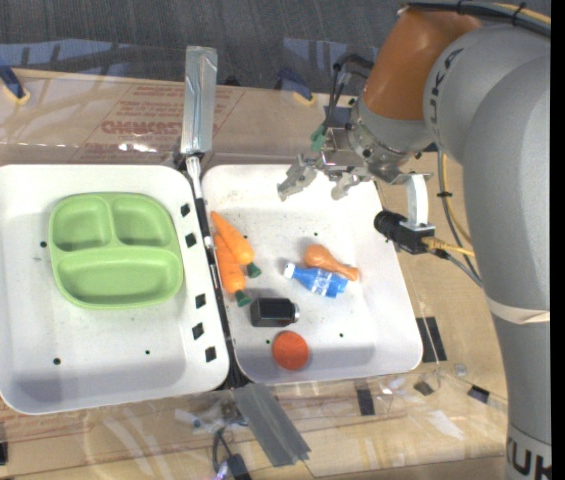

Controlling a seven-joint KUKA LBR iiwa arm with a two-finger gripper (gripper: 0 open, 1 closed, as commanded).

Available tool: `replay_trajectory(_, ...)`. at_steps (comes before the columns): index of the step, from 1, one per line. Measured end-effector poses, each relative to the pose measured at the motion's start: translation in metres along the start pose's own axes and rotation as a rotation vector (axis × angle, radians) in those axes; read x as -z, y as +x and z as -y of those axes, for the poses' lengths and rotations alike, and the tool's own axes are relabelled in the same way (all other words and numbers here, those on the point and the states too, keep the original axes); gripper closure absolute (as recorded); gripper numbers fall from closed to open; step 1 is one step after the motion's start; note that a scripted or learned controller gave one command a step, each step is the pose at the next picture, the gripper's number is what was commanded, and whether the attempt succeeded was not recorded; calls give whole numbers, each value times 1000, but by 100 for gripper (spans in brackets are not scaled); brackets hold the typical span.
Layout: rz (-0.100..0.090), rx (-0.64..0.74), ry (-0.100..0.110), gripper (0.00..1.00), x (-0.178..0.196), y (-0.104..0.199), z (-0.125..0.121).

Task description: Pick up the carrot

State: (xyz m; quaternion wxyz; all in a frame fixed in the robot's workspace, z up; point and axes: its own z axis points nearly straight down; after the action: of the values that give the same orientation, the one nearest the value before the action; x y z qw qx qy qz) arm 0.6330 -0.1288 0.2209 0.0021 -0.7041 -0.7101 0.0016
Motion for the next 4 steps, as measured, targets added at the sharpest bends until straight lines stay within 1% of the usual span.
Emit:
replay_trajectory(1,1,-61,1,0,-66,-44,22)
replay_trajectory(2,1,-102,-3,0,-129,-56,31)
replay_trajectory(3,-1,41,-3,0,-82,27,59)
replay_trajectory(4,0,-2,1,0,-120,-26,77)
